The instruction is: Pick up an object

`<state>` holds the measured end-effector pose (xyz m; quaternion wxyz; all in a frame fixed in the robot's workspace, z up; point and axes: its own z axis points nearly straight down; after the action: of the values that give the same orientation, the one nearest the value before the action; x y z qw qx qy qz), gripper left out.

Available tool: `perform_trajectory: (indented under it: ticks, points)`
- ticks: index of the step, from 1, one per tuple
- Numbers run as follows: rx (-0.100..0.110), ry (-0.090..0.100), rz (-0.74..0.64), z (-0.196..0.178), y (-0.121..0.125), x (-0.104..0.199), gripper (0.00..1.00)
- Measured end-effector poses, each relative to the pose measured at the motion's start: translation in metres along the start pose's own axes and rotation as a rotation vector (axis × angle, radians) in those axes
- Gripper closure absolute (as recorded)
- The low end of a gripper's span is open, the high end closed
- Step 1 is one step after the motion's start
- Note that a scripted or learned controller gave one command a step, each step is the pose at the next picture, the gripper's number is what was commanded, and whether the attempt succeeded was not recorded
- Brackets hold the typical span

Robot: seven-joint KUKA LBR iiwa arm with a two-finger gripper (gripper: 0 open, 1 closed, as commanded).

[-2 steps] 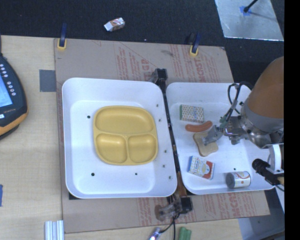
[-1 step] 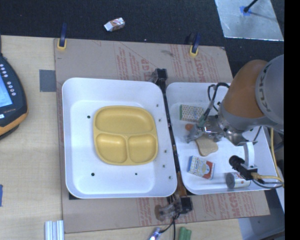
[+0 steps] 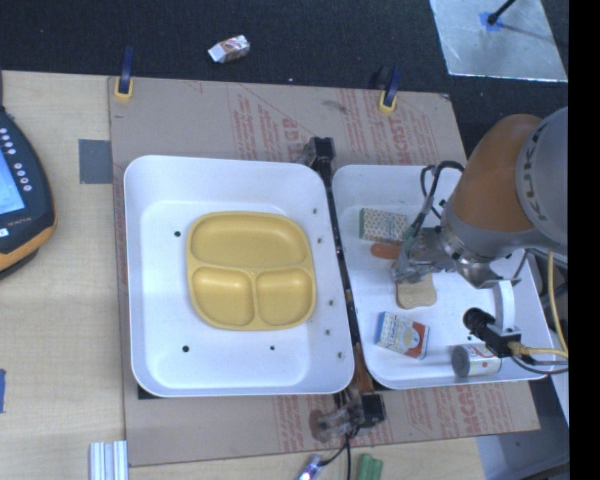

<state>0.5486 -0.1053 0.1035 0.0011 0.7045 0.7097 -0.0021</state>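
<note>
Tray first: a yellow three-compartment plastic tray (image 3: 250, 269) sits flat in the left white bin (image 3: 150, 268), well apart from the action. Right white bin (image 3: 360, 348) holds the pickings, and the gripper (image 3: 412, 266) hovers low over a tan bread-like slice (image 3: 417, 293), placed for a grasp; whether the jaws are wide or narrow, I cannot tell.

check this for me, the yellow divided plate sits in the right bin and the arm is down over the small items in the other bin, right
Not quite. In the camera view the yellow divided plate sits in the left bin, not the right. The rest holds: the arm is down over the small items in the other bin.
</note>
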Motion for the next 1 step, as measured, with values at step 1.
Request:
perform_trajectory:
  ticks: [1]
  points:
    - [0.0,0.0,0.0,0.0,0.0,0.0,0.0]
